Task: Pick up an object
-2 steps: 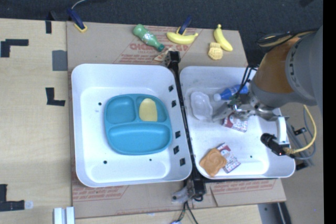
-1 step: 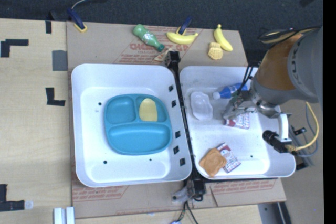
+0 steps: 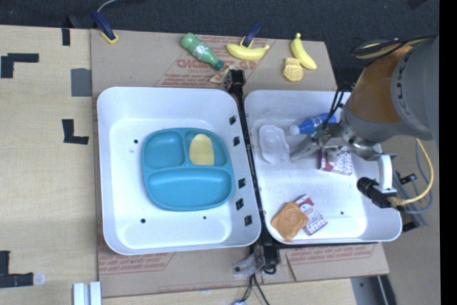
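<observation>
Grey arm (image 3: 400, 93), tool (image 3: 305, 146) beside clear bottle (image 3: 272, 143), upright long axis

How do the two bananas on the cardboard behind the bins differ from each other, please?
The left banana lies nearly crosswise, curving upward at both ends; the right banana runs diagonally, its tip pointing away from the bins. The left one lies by a green bottle, the right by a small yellow piece. Both are yellow and outside the bins.

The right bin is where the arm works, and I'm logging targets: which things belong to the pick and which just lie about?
In play: gripper, clear plastic bottle, blue-capped bottle, red-and-white packet, brown pastry.

Lying about: blue divided plate, yellow piece, green bottle, two bananas.
</observation>
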### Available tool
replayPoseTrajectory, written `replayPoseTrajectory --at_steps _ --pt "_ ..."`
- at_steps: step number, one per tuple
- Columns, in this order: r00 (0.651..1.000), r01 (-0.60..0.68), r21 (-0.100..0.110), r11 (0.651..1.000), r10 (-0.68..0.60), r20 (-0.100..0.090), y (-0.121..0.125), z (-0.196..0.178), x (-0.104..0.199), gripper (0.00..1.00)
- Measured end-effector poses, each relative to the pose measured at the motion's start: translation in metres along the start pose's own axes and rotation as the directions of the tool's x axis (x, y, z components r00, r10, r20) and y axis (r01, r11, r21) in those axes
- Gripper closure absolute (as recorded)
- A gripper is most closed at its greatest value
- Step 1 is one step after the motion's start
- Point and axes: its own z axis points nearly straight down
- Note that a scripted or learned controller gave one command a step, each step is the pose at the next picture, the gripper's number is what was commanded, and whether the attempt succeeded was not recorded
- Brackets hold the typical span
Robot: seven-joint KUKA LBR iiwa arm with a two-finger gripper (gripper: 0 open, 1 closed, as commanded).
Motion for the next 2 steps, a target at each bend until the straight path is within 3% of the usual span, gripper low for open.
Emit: replayPoseTrajectory --at_steps 1,2 --pt "1.0 0.003 0.017 1.0 -0.002 -0.008 0.055 0.018 0.041 0.0" --pt "1.0 -0.002 0.045 0.999 0.003 -0.017 0.095 0.021 0.005 0.0"
